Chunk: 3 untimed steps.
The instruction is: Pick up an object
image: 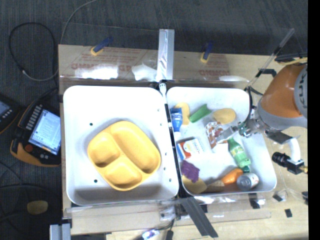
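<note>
Reaching into the right bin (260,184), my gripper (235,131) low beside the green bottle (240,153) and snack packet (215,132) — finger state cannot be told, yellow tray (125,155) in left bin (75,134).

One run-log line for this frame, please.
arm: over right bin | pincer: by snack packet, above green bottle | left bin: yellow tray

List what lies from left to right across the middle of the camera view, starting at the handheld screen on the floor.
Handheld screen → yellow divided tray in the left bin → blue tube → red-and-white packet → green bottle → orange band of the arm.
</note>
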Available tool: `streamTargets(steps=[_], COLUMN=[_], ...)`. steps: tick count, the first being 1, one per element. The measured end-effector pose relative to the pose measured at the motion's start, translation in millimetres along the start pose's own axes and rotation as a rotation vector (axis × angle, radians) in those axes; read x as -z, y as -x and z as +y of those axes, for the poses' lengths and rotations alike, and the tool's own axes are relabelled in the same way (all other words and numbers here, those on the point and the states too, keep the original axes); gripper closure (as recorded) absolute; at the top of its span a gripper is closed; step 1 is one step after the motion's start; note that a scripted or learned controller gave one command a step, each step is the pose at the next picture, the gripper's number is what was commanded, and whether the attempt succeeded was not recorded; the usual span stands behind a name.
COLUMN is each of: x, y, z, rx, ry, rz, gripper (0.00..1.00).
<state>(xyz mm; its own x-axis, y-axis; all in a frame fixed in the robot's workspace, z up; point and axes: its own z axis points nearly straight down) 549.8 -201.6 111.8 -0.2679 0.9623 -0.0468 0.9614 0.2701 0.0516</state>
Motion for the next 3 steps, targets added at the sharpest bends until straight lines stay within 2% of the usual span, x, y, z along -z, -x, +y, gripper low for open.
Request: streamTargets(steps=[1,2,3], x=[13.4,-3.9,-3.7], y=[14.9,-21.8,-33.1], z=[20.2,59.5,66.1], rx=[-0.103,-0.198,-0.247], ry=[-0.046,-0.02,-0.015], rz=[0.037,0.016,0.012], gripper=[0.0,0.0,0.0])
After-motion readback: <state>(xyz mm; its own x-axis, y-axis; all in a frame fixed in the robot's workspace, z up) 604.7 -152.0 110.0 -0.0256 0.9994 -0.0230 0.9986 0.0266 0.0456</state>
